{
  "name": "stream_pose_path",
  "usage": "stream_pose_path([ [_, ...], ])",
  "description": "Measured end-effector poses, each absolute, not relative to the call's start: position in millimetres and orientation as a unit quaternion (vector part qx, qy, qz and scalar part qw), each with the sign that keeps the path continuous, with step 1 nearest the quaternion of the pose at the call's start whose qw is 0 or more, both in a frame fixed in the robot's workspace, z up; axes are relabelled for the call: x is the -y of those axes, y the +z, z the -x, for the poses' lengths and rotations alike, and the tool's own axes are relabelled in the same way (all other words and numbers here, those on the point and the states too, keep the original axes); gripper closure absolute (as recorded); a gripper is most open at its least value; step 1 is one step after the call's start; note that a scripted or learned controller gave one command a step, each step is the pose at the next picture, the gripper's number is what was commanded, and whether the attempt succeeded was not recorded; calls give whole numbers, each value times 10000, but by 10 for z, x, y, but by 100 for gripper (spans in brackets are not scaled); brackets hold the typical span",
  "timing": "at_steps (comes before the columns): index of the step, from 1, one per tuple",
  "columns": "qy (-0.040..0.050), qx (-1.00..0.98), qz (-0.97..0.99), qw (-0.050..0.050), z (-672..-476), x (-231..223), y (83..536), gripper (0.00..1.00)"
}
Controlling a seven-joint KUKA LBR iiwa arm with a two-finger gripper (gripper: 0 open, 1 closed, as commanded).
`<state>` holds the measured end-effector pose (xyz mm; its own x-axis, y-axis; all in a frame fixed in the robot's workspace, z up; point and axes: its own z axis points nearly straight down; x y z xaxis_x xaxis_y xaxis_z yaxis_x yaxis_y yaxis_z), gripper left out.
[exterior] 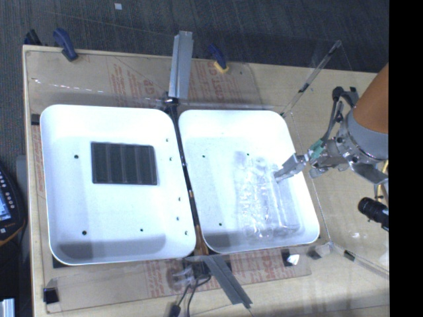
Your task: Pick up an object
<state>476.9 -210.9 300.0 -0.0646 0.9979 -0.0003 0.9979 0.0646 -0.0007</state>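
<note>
A clear, crinkled plastic object (263,197) lies in the right white bin (218,230), toward its right side. A dark grey ribbed rectangular block (124,163) lies flat in the left white bin (66,236). My gripper (289,170) reaches in from the right over the right bin's right rim. Its tip is beside the upper right end of the clear plastic object, and whether they touch is not discernible. The grey wrist (360,150) with the orange band sits outside the bin at the right.
A metal bar (181,65) stands at the back between the bins, with blue clamps (66,47) (217,57) on the bench's far edge. A thin clear rod (316,74) slants at the back right. A metal bracket (221,279) sits at the front.
</note>
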Motion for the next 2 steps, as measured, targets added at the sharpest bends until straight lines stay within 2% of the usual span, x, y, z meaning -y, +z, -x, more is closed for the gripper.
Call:
stream_pose_path([
  [1, 4, 7412, 6713, 12, -4773, 2096, 2939, 0],
  [2, 9, 7018, 7124, -3, -4768, 2111, 3070, 0],
])
